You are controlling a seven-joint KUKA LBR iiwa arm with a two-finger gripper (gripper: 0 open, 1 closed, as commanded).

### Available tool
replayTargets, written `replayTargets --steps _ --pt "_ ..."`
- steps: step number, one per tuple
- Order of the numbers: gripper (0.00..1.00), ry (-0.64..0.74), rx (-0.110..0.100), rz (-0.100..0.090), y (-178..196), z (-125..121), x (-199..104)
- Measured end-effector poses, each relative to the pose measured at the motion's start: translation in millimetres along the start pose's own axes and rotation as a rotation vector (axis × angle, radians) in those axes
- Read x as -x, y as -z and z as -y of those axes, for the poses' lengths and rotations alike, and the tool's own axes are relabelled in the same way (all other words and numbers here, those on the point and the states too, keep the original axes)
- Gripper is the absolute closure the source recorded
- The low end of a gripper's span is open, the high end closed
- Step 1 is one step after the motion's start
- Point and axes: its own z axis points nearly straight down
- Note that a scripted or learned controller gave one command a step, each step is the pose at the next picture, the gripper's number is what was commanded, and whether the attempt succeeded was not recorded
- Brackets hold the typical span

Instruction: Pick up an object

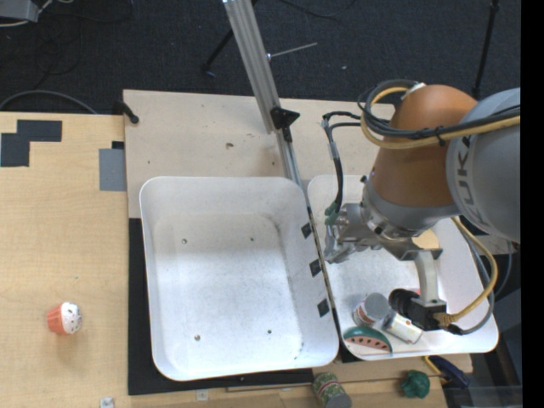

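My gripper (335,246) hangs low over the left side of the right bin (476,334), close to the wall shared with the left bin (170,202). At the right bin's front lie a watermelon-slice toy (369,342) and, just behind it, a round red and grey object (370,309). A small white piece (405,330) lies beside them. Nothing shows between the gripper and these objects; they lie nearer the front edge than the gripper. The arm's orange band and grey body cover the back of the right bin.
The left bin's floor is bare white. An aluminium post (259,66) slants up from between the bins. A red and white toy (65,319) sits on the wooden bench far left. A dark can (327,389) and a green object (416,384) lie in front of the bins.
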Motion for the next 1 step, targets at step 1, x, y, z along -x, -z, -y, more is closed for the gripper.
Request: replayTargets --steps 1 --pt "1.0 0.0 -0.001 0.001 -13.4 -6.9 -59.3"
